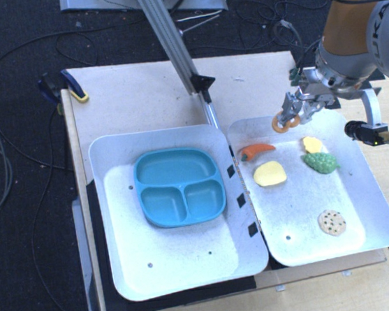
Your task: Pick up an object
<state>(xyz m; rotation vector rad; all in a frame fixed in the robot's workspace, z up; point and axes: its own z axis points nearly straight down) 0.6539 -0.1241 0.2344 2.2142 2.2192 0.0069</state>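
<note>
My gripper [290, 117] hangs over the far edge of the right bin [368, 193], reaching in from the right. A small orange ring [286, 124] sits between its fingertips, and the fingers are shut on it. The ring looks lifted a little off the bin floor. Below it in the same bin lie an orange-red pepper with a green stem [257, 150], a yellow wedge [269, 174], a small yellow piece [312, 144], a green broccoli-like piece [320, 162] and a chocolate-chip cookie [332, 222].
The left bin [123, 265] holds a blue three-compartment plate [181, 186]. A slanted metal pole [173, 41] comes down to the bench between the bins' far ends. Cables lie on the dark floor around the bench.
</note>
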